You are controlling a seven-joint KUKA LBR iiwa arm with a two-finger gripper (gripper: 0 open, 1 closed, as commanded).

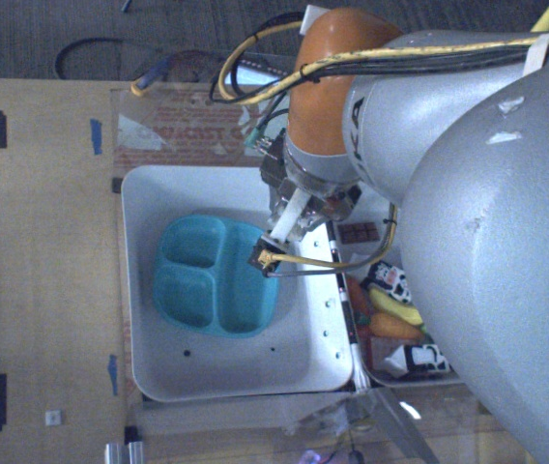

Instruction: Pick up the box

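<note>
Box: best candidate is the small brown rectangular pack with a grid of dark squares on its face. It lies flat at the top end of the right bin, close to the wall shared with the left bin and partly under the arm's wrist. Nothing is lifting it. Gripper hangs below the orange band, over the shared wall and the right edge of the left bin, just beside the box rather than on it. Can't tell whether it's open or closed from this angle, and nothing is visibly held. Other clutter in the right bin, below the box: a black-and-white cow-patterned item, a yellow banana, an orange carrot-like piece touching the banana, and a second cow-patterned item at the bottom end. The rest of that bin is hidden by the grey arm body. The left bin holds one teal divided tray, lying flat, centre-left. The wooden bench carries blue tape marks left of the bins.
</note>
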